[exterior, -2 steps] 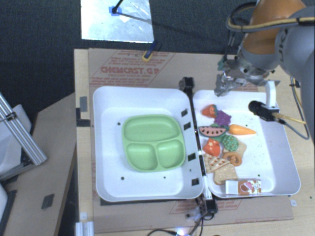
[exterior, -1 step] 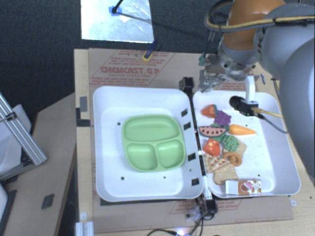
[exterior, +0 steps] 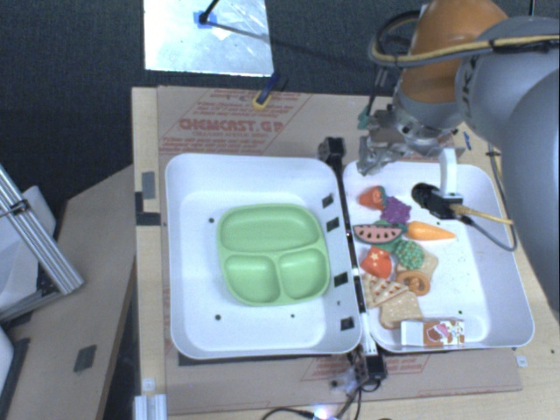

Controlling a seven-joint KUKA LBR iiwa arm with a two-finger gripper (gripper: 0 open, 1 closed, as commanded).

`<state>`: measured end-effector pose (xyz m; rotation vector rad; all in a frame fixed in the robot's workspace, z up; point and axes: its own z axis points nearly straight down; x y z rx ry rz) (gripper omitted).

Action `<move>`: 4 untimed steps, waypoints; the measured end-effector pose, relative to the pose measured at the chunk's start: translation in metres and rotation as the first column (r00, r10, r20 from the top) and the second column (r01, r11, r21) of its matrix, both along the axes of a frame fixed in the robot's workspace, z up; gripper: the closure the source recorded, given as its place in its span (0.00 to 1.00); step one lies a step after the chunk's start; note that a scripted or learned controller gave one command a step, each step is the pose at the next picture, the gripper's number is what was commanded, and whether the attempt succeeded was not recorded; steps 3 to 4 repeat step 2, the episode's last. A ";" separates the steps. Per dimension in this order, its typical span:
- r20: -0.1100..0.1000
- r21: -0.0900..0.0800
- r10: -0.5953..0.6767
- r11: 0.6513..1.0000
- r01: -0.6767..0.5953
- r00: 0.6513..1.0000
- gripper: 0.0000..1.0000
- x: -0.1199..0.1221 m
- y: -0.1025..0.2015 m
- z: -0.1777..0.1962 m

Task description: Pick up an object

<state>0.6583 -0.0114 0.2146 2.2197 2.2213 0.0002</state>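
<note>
Just jaws [exterior: 374, 162] above strawberry [exterior: 373, 197]

Red print on the cardboard sheet [exterior: 229, 122] reads "CHEMCAST GP"

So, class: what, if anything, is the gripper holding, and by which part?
Nothing is held. The gripper hangs above the far end of the right bin, just above the strawberry, with nothing between its fingers.
</note>
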 end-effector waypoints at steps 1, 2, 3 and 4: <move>0.002 0.001 0.004 1.000 -0.004 1.000 1.00 0.006 0.005 0.002; 0.002 0.001 0.002 1.000 -0.002 1.000 1.00 0.005 0.001 0.021; 0.002 0.001 0.002 1.000 -0.002 1.000 1.00 0.005 0.001 0.021; 0.002 0.001 0.002 1.000 -0.002 1.000 1.00 0.005 0.001 0.021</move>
